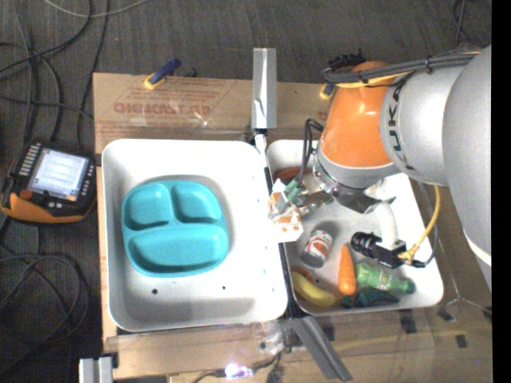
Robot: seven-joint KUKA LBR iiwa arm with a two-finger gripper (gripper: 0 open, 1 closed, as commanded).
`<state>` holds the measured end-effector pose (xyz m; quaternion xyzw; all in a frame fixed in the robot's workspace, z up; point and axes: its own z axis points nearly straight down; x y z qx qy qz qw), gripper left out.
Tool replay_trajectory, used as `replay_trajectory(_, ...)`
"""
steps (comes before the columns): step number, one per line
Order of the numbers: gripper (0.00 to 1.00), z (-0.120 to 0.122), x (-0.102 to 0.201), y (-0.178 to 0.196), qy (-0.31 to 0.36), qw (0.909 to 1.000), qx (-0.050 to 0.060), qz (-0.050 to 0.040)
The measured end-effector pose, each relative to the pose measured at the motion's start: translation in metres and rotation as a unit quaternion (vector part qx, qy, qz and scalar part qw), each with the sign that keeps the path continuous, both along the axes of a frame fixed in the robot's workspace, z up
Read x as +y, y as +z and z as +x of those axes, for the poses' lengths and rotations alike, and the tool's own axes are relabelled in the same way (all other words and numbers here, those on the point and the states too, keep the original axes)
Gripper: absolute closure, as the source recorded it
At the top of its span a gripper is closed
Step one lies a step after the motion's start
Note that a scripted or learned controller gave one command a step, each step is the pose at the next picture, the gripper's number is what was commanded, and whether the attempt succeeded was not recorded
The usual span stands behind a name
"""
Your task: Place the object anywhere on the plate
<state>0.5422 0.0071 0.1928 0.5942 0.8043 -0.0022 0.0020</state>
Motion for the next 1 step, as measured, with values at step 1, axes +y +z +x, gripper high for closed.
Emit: replay_trajectory(1, 1.00, 0.0489, -0.0064, -0.0052, 0.156, 0.9877, -0.002, 0.0005)
